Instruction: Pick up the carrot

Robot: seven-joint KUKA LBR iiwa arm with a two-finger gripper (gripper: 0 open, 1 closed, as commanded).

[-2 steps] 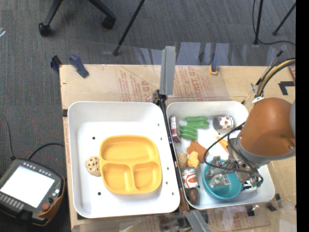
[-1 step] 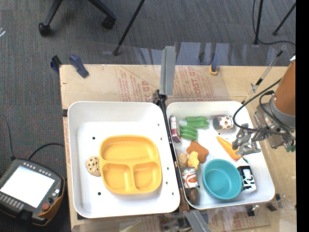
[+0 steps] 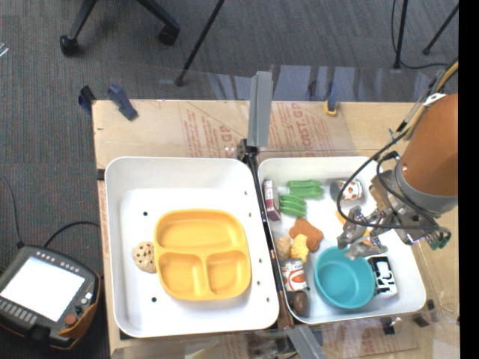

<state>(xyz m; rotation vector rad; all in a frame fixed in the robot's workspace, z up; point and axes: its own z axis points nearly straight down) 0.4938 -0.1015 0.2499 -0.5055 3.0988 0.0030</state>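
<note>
The jaws (image 3: 358, 239) hung over the teal bowl (image 3: 343, 278) in the right bin (image 3: 414, 275); how far apart they stood I couldn't tell. The carrot (image 3: 307, 232) lay just to their left, so they needed shifting over it before descending. The plywood worktop (image 3: 187, 129) stood on grey carpet (image 3: 45, 126).

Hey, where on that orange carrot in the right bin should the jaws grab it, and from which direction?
Grip the carrot across its broad middle, coming straight down from above. It lies flat on the bin floor, with yellowish food pieces touching its lower-left side and the teal bowl just below, so a sideways approach looks crowded. The gripper hangs to its right, above the bowl's rim. This is a judgement, since its outline is blurry.
</note>
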